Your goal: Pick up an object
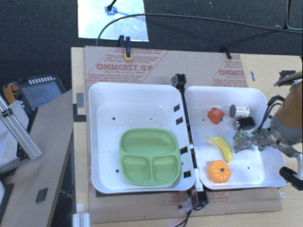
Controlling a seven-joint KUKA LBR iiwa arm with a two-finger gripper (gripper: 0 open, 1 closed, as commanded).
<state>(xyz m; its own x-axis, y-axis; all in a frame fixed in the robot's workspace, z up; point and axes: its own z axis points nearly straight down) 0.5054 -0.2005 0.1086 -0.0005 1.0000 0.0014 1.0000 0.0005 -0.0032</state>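
We see the yellow banana (pixel 221 147) lying aslant on the floor of the right bin (pixel 265 174), and we take it as our landmark. Just right of it sits the gripper (pixel 242 143); how its claw is set, or whether it has hold of anything, we cannot tell. Below the banana rests an orange pumpkin (pixel 219 171); above it a red pepper (pixel 215 115). Well left lies a green divided plate (pixel 149 155).

Arm (pixel 288 122) reaching in from right, end effector (pixel 244 143) held low
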